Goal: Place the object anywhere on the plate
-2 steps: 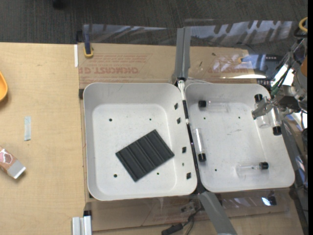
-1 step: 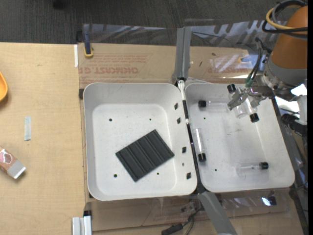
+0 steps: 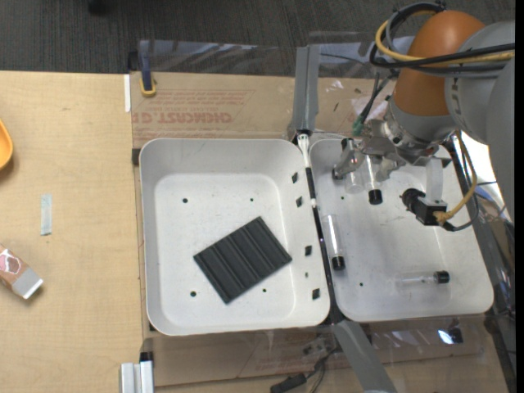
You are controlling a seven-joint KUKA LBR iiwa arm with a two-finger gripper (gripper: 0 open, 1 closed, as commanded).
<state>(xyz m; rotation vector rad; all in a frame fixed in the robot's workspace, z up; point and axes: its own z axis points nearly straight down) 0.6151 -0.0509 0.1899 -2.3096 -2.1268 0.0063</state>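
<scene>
A dark ribbed rectangular plate [image 3: 241, 259] lies tilted on the floor of the left bin [image 3: 164, 219]. In the right bin [image 3: 467, 301] a clear tube with a black end [image 3: 334, 240] lies along the left wall. A second clear tube [image 3: 422, 279] rests near the front right. My gripper [image 3: 360, 169] hangs low over the back left of the right bin. A small black-tipped clear piece [image 3: 374, 193] sits right under it, and I cannot tell if it is held.
The arm's grey body and orange band [image 3: 434, 47] cover the right bin's back corner, with cables [image 3: 426, 207] looping below the wrist. On the wooden bench to the left are a small grey strip [image 3: 46, 215] and a red-and-white item [image 3: 16, 273].
</scene>
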